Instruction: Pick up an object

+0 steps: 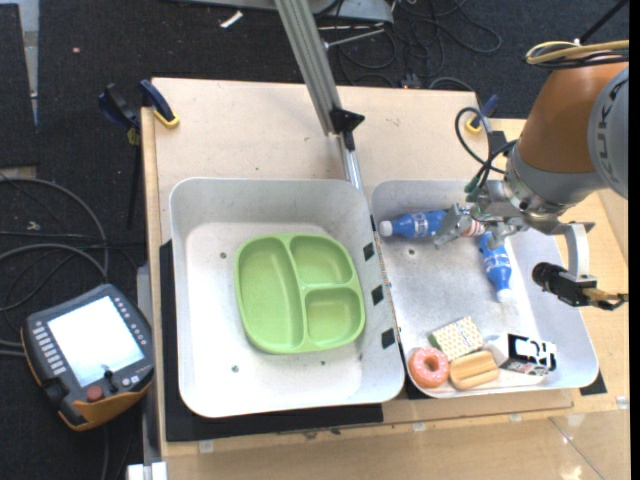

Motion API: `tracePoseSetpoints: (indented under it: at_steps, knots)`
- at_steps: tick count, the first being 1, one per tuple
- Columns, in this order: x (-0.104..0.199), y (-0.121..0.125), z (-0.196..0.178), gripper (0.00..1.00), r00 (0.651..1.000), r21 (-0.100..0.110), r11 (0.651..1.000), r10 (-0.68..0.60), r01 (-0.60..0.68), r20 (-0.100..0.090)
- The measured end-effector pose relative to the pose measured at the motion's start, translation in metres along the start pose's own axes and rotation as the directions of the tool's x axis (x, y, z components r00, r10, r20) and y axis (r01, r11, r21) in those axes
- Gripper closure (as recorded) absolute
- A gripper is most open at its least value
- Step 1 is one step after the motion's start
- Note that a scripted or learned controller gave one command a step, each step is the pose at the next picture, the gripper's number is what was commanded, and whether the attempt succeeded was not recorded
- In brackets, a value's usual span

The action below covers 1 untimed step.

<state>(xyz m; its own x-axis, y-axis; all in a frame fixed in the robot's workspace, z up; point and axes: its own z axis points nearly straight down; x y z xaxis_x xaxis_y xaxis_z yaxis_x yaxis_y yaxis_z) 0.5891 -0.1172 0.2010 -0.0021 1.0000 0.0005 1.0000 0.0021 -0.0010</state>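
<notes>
The right bin (440, 298) holds two blue bottles with white caps. One bottle (412, 225) lies on its side at the back left of the bin, and the other bottle (496, 266) lies near the bin's right side. My gripper (472, 222) hangs low between them, just right of the first bottle and above the top end of the second. The grey and orange arm (570, 138) covers the wrist. At the bin's front lie a pink donut (430, 367), a tan bun (474, 370), a speckled yellow block (457, 337) and a black and white item (530, 352).
The left bin (200, 268) holds a green divided plate (300, 293). A metal pole (315, 58) slants over the bench at the back. A teach pendant (85, 353) lies on the floor to the left. A black bracket (562, 283) on the arm hangs over the right bin's right edge.
</notes>
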Motion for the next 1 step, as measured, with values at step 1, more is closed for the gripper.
tracePoseSetpoints:
  at_steps: [1]
  knots:
    - [0.0,0.0001,-0.0001,0.0,1.0,0.0,1.0,0.001,-0.001,0.0]
